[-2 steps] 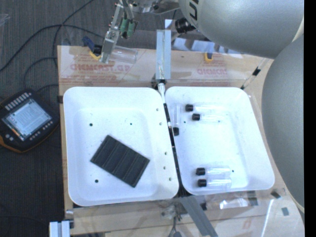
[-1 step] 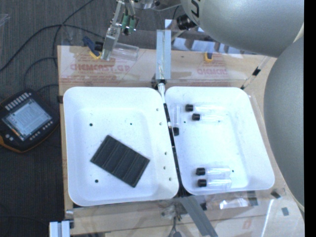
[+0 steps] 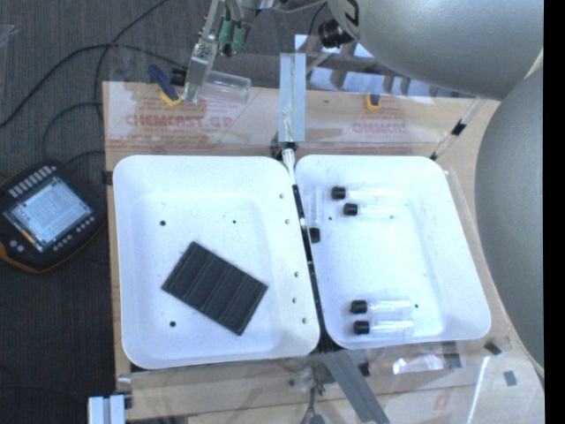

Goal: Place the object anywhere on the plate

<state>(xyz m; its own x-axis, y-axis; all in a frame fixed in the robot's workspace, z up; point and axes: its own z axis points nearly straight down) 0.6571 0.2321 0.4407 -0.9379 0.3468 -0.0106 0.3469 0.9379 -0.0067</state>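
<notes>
Your claw (image 3: pixel 205 56) is up past the bins' far edge, and I can't tell what state it's in, well apart from the four clear black-capped tubes (image 3: pixel 369 202) in the right bin (image 3: pixel 459 263), while the dark plate (image 3: pixel 214 287) lies in the left bin (image 3: pixel 141 193).

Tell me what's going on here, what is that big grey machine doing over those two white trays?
It's a robot arm set to move an object onto the dark ribbed plate, which lies in the left bin. The right bin holds four clear tubes with black caps: two near its far edge and two near its front edge. The gripper is up beyond the bins, over the bench's back edge, with a clear tube-like piece just beneath it. Whether it is gripping that piece is hard to tell. Nothing rests on the plate yet.
</notes>
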